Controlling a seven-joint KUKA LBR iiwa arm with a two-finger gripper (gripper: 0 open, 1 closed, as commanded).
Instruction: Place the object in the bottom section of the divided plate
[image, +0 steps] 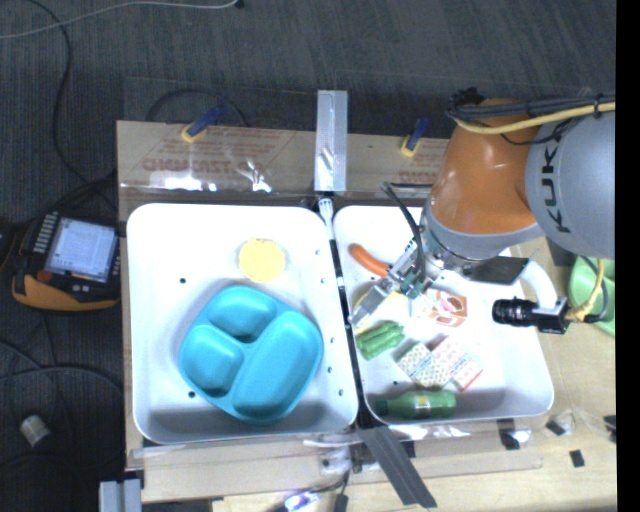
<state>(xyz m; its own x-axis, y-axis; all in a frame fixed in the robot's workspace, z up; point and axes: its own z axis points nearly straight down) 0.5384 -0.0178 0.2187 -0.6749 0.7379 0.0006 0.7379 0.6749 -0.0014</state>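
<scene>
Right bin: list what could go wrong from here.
1. The claw hangs over crowded items, the orange piece, green block and patterned packets, so it may nudge or grab the wrong one.
2. The blue divided plate sits in the left bin; a carried item could catch on the rims between the bins.

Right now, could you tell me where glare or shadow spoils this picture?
In the camera view, glare washes out the left bin's floor around the blue plate; the arm shades the right bin's upper part; the gripper looks slightly blurred.
</scene>
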